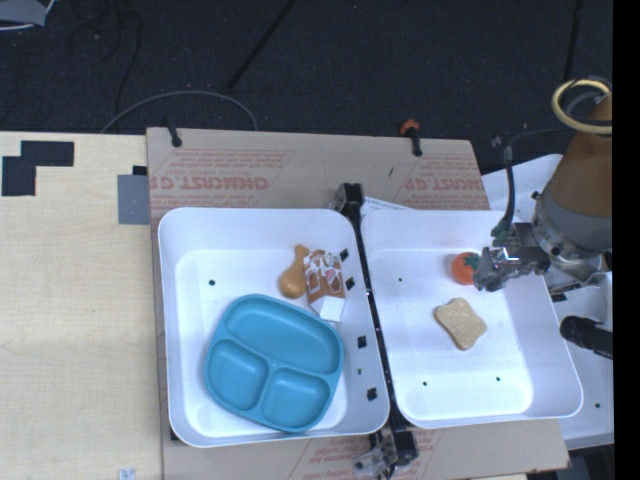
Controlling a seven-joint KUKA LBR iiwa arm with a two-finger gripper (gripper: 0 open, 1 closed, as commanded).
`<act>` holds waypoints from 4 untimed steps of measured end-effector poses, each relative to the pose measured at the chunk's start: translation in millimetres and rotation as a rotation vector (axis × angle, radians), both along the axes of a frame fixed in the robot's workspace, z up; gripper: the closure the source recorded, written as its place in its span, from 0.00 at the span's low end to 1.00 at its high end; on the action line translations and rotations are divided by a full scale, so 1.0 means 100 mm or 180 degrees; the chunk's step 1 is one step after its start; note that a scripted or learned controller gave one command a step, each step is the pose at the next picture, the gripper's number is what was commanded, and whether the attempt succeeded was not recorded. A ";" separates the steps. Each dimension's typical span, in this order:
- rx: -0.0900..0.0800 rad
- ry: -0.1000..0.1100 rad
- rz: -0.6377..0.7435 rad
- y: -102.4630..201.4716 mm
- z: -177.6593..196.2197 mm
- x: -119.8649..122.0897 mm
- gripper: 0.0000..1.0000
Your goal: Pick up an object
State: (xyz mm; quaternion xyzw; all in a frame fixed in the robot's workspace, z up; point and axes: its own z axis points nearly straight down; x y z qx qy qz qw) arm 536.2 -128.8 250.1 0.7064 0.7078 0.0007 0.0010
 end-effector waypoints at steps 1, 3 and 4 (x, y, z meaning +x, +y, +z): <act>0.0010 0.0016 0.0008 0.47 0.04 -0.02 1.00; 0.0006 0.0028 0.0007 1.54 -0.15 -0.17 1.00; 0.0006 0.0021 0.0011 2.10 -0.09 -0.21 1.00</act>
